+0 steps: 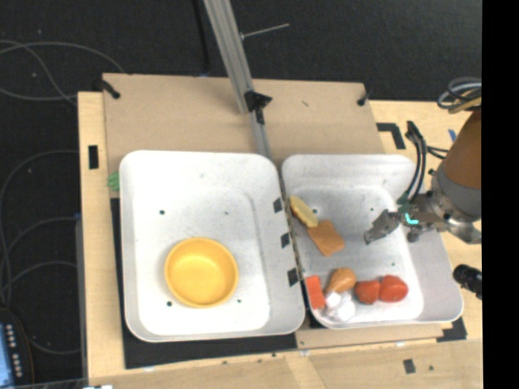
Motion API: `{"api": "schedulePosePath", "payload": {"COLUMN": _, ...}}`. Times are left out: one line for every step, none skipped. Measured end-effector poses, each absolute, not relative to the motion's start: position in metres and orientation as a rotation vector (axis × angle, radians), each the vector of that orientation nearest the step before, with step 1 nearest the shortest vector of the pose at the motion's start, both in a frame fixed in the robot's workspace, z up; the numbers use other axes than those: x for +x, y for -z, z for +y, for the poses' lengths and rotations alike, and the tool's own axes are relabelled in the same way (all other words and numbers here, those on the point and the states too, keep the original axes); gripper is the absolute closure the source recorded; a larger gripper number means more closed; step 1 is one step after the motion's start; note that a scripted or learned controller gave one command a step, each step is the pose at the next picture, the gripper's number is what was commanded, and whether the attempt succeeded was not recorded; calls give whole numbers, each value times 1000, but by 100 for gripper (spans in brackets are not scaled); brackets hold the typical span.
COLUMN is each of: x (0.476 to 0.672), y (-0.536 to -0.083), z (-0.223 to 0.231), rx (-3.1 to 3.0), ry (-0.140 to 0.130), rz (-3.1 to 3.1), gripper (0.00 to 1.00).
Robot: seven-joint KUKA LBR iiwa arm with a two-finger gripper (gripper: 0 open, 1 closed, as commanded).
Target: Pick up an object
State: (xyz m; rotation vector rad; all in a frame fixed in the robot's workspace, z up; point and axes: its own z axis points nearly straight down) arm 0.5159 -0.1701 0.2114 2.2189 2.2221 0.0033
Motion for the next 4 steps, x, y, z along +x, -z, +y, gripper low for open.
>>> {"api": "schedulePosePath", "payload": {"x": 514, "y": -151, "z": -178, "rx": 2225, "ry": 7, "rz": 2222, "gripper": 0}}
{"api": "schedulePosePath", "payload": {"x": 514, "y": -99, "z": -180, "rx": 2222, "ry": 3, "rz": 2219, "gripper": 0}}
{"api": "schedulePosePath", "payload": {"x": 516, "y": -112, "z": -180, "rx": 2224, "ry": -4, "rz": 2211, "gripper": 100}}
{"api": "schedulePosePath", "payload": {"x": 527, "y": -162, "z": -180, "rx": 2213, "ry": -6, "rz": 2221, "gripper": 100}}
